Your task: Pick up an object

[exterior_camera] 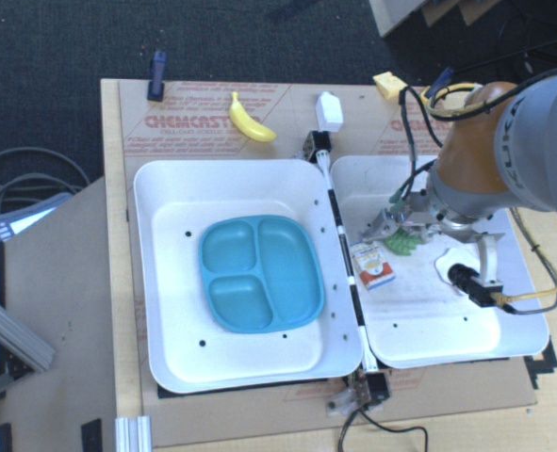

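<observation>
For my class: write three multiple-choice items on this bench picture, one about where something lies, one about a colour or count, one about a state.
1. Where is the banana?
A. in the left bin
B. on the bench behind the left bin
C. on the tray

2. What colour is the tray?
A. blue
B. red
C. yellow

3. How does the tray lie?
A. flat, open side up
B. upside down
C. on edge

Key: 1 B, it lies outside the left bin near the far rim; 2 A, it is light blue; 3 A, its three compartments face up.
</observation>
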